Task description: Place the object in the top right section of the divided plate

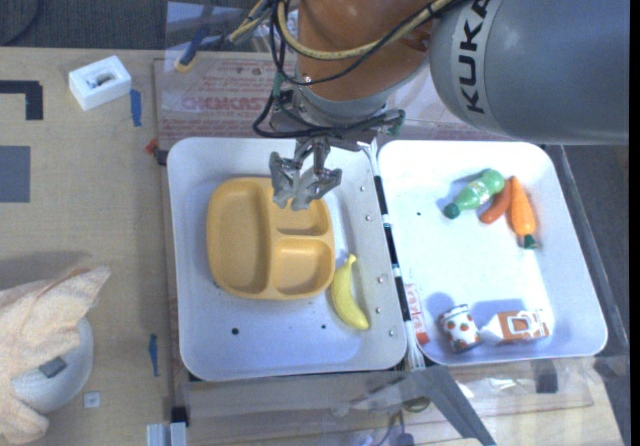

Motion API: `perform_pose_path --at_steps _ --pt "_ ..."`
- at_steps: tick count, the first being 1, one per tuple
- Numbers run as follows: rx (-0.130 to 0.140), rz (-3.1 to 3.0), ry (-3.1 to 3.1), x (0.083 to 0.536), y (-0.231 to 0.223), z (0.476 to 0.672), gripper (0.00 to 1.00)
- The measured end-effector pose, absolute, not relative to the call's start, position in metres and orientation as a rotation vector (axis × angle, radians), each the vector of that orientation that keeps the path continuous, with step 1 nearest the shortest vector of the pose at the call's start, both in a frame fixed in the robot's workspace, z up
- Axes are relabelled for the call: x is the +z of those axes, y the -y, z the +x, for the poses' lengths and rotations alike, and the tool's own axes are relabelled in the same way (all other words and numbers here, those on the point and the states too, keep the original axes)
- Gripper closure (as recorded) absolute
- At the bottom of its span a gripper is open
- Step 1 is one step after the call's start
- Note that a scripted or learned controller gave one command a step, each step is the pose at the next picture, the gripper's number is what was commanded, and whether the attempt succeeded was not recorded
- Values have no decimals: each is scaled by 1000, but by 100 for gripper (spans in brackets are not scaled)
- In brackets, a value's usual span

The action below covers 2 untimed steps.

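Observation:
A yellow divided plate (238, 234) lies in the left bin (205, 339), with one large section on its left and two smaller ones on its right. Just off the plate's right rim, a yellow banana (349, 295) lies on the bin floor. My gripper (302, 190) hangs over the plate's top right section, pointing down. It is open with nothing between its fingers. The arm's orange band and grey body cover the area behind the bins.
The right bin (575, 274) holds a green bottle (474, 193), a carrot (521, 211), a small round can (459, 327) and a little carton (521, 326). A white box (100, 81) sits at the bench's far left, with a cloth (45, 309) lower left.

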<state>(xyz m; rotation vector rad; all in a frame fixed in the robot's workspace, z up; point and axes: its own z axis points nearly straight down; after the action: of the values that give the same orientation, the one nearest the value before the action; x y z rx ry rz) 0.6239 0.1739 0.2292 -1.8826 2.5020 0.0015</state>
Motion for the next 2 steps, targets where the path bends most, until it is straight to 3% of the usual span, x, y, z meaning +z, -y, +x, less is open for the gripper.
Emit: perform_pose_path --at_steps 1,2 --pt "3 -2080 -2347 228 -218 580 100" --pt "1 -1631 -2679 251 -165 551 100"
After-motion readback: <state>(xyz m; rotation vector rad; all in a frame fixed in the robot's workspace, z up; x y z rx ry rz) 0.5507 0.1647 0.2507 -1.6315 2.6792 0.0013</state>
